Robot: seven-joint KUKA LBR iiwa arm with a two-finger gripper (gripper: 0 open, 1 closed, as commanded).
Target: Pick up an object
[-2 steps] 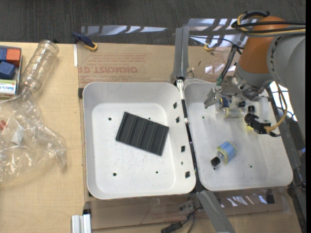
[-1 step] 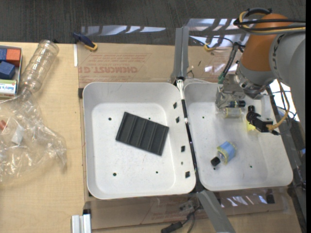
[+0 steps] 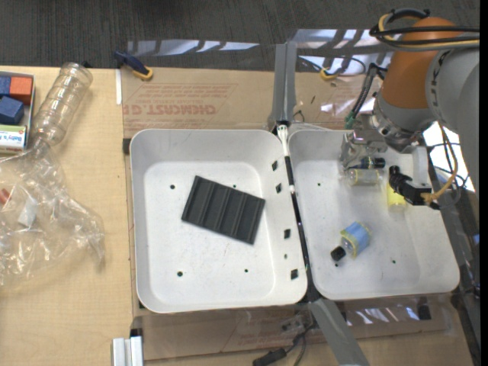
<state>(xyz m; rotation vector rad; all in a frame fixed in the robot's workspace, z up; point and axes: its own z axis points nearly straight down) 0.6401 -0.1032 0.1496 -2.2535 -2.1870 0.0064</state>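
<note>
A dark grey ribbed rectangular pad [image 3: 223, 209] lies flat and tilted in the left bin [image 3: 152, 280]. In the right bin [image 3: 427, 277] a small blue cylinder with a yellow band and a black tip [image 3: 351, 241] lies near the middle. A yellow piece [image 3: 395, 196] sits to the upper right of it, partly under black cable. My gripper [image 3: 361, 168] hangs low over the back of the right bin, well above the blue cylinder. Its tips are cluttered with cable and metal parts.
The orange-banded arm [image 3: 415, 59] reaches in from the upper right. On the wooden bench at left lie a clear plastic bottle [image 3: 59, 104], crumpled clear plastic [image 3: 42, 212] and a box of blue and orange blocks [image 3: 15, 105]. A cardboard sheet [image 3: 198, 97] lies behind the bins.
</note>
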